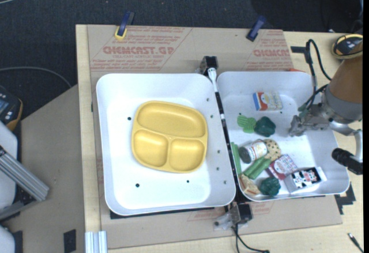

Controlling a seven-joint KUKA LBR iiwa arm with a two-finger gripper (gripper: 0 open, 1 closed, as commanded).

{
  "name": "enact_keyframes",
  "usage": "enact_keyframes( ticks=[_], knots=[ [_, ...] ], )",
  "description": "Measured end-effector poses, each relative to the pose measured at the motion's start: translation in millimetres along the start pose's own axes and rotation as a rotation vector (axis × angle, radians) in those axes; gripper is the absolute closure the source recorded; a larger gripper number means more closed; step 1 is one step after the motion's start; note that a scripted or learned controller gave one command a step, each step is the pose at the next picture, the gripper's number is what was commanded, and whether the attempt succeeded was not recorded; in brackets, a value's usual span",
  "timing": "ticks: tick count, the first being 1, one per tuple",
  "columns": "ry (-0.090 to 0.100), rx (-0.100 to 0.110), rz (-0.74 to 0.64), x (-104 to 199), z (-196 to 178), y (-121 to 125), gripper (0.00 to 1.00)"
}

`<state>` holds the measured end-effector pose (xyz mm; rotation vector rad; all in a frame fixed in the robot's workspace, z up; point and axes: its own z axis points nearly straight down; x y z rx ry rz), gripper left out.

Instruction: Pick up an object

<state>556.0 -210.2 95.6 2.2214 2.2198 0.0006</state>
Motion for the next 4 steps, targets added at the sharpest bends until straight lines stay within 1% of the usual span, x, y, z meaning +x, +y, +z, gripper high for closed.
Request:
enact_keyframes(
  ticks=[1, 2, 3, 4],
  knots=[
    [-0.002, -0.006, -0.002, 8.8, -57.6, 5.4, 1.00],
    [-0.002, -0.005, -0.002, 9.9, -102.7, 12.9, 1.00],
    [-0.003, -0.005, -0.002, 9.5, -131.5, 14.2, 1.00],
    [0.000, -0.004, -0.006, 65.0, -141.2, 22.9, 1.00]
  ],
)
